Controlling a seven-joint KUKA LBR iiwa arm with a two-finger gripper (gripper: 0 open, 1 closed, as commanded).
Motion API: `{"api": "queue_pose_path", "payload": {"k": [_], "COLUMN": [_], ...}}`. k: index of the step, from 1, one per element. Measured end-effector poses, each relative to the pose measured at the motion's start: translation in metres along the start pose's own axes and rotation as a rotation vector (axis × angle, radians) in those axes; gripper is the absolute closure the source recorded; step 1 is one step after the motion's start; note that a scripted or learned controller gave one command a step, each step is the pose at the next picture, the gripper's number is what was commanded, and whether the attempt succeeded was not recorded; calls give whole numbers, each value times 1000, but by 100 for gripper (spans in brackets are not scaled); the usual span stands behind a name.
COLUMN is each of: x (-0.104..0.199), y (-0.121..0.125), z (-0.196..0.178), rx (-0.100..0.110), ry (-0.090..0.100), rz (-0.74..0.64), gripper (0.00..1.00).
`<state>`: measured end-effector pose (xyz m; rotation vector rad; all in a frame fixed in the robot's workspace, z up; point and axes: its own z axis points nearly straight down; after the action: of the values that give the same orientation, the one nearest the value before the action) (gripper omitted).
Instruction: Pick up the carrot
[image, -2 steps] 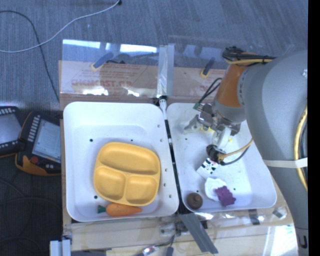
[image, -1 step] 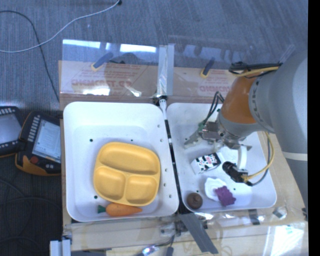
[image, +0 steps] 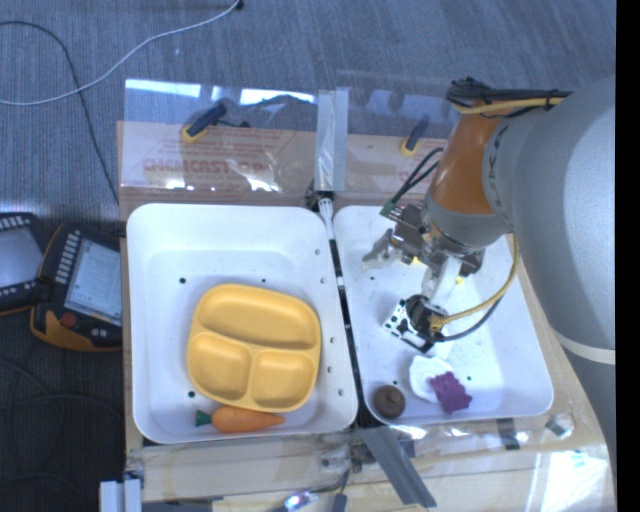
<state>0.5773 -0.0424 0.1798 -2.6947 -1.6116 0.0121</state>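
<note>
Gripper (image: 396, 246) over right bin (image: 520, 385), carrot (image: 245, 421) beside plate (image: 255, 330)

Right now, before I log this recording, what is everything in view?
bins: two, white, side by side: left bin, right bin
divided tray: one, yellow, middle of left bin
carrot: one, orange, left bin, by the tray's near edge
round thing: one, brown, right bin's near corner
lumpy thing: one, purple, on a white disc, right bin
pendant: one, black and orange, left of bench
arm: one, grey and orange, over right bin
gripper: one, over right bin
</note>
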Motion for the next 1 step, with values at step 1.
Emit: {"api": "queue_pose_path", "payload": {"k": [1], "x": [0], "y": [0], "z": [-5], "rx": [5], "ry": [-6], "rz": [-3], "gripper": [100]}}
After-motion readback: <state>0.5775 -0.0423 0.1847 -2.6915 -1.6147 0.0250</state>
